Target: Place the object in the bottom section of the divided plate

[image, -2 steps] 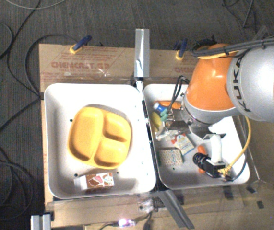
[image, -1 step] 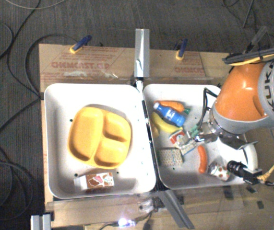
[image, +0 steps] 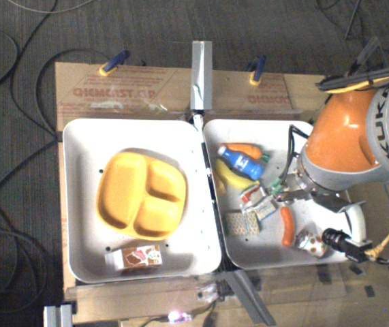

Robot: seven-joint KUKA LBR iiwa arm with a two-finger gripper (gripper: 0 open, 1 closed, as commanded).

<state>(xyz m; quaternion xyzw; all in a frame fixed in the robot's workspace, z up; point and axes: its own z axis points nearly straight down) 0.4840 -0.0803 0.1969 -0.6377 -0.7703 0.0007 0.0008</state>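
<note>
2 cardboard prints [image: 116, 92] read "CHEMCAST"; whether the pincer [image: 270, 197] is spread, I cannot tell.

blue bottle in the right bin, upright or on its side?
On its side. The blue bottle lies flat, its length visible from above, resting across the banana in the right bin.

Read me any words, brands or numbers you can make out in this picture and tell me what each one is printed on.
"KU", large dark letters cut off by the view's edge, on the grey arm.
Red printing on the cardboard sheet behind the bins: too faint and blurred to read.
Small carton in the left bin: print too small to read.
Blue bottle and packets in the right bin: labels too small to read.
</note>
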